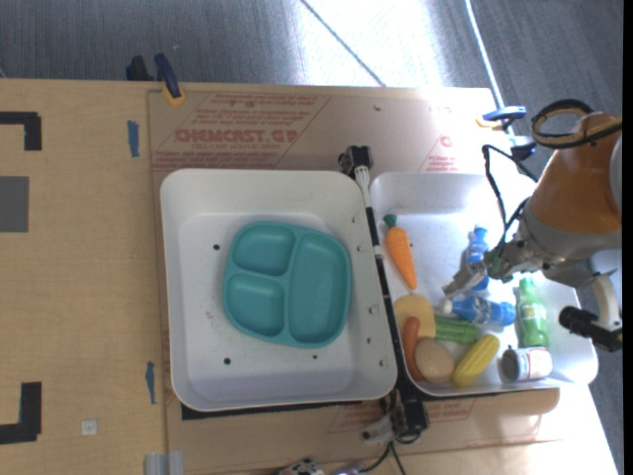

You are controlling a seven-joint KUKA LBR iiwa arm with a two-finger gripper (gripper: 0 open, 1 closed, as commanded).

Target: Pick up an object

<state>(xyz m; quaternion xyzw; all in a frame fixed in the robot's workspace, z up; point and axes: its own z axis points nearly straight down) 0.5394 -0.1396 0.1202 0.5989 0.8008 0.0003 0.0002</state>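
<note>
Low at the frame's right, my hand (465, 283) hangs over the right bin (435, 194) just above a blue bottle (485, 310); its opening I cannot tell, so I should centre on that bottle before closing.

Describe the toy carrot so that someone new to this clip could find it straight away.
Look in the right-hand bin, the one crowded with small items, not the left bin that holds the teal plate. Along its left wall, above the pile of toy food, lies the carrot. It is the only orange, tapered piece with a green tuft at its top, lying apart from the heap below.
</note>
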